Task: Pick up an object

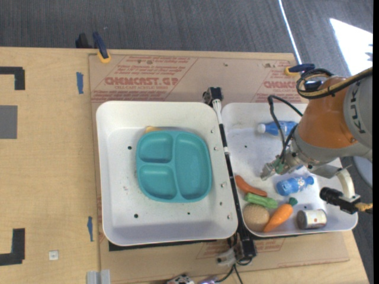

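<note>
While the grey-and-orange arm's hand [277, 167], its grip state impossible to tell, hangs beside a clear blue-capped plastic bottle [294, 184], crowded toys risk a missed grasp.

The wooden tabletop [47, 176] carries a brown printed sheet [177, 76], with two white bins, left bin [112, 158] and right bin [249, 123], side by side on it.

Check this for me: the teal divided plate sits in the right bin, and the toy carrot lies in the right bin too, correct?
Not quite. The camera view shows the teal divided plate in the left bin, not the right. The toy carrot does lie in the right bin.
</note>
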